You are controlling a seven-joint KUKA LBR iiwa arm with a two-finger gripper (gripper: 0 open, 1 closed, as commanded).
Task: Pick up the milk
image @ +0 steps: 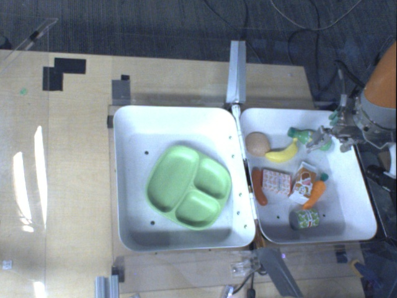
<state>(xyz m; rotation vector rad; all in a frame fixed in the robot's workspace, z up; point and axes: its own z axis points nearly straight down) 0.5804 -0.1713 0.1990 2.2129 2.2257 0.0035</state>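
Your gripper (324, 139): over the upper right part of the right bin (366, 228), above the items; you cannot tell how it is set. Milk (303, 184): small carton just below the gripper, near it, tilted, touching a carrot (316, 193) on its right. Left of the milk: snack box (276, 182), sausage (259, 187). Beside the gripper's left: green bottle (299, 133), banana (281, 153), potato (257, 143). Below the milk: can (305, 218). Well left, in the left bin (127, 166): green divided plate (189, 186).
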